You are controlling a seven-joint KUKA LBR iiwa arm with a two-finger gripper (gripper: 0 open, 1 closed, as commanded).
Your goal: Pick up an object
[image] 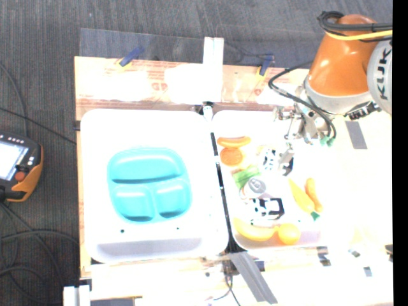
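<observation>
Gripper [299,129] positioned above the upper part of the right bin [331,190], near its back rim. State of the jaws not determinable: fingers lost against the pale bin and the cabling. Nothing visibly grasped.

Candidate objects lying below and to the left of the gripper in view, toward the bin's centre and front. Nearest: small black-and-white item [275,160], just below the wrist. Further on: yellow-orange pepper-like piece [305,195], long axis running from upper left to lower right. At the front rim: banana [254,231], long axis roughly crosswise, touching an orange ball [289,234].

Arm entering from the right, orange band [338,56] above the wrist, tool pointed downward. Judged: descent not yet begun; short move forward and down required.

Left bin [95,190] carrying a teal tray [149,183], well apart.
</observation>
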